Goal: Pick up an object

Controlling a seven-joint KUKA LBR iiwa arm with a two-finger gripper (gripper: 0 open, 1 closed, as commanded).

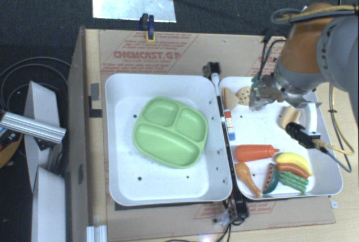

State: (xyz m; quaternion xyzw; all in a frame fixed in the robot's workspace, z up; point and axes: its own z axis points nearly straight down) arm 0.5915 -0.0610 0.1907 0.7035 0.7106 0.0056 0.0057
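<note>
We take the cookie (243,94) as the likeliest target: a pale, speckled round lying at the upper left of the right bin (331,171), just beside the divider. The end effector (261,96) sits just to its right, low over the bin floor, very near the cookie, though we cannot tell whether they touch. Nor can we tell how it is set; it is too dark and blurred to read.

We judge the step to be the approach, with nothing lifted yet. The next move calls for centring over the cookie, closing on it, then rising.

Farther down the same bin lie a toy hot dog (257,152), a toy banana (296,159), a drumstick-like toy (247,175) and green bean pods (293,180), all well apart from the end effector. The left bin (120,179) holds a green divided plate (170,131). Both bins rest on the cardboard-covered counter (146,50).
</note>
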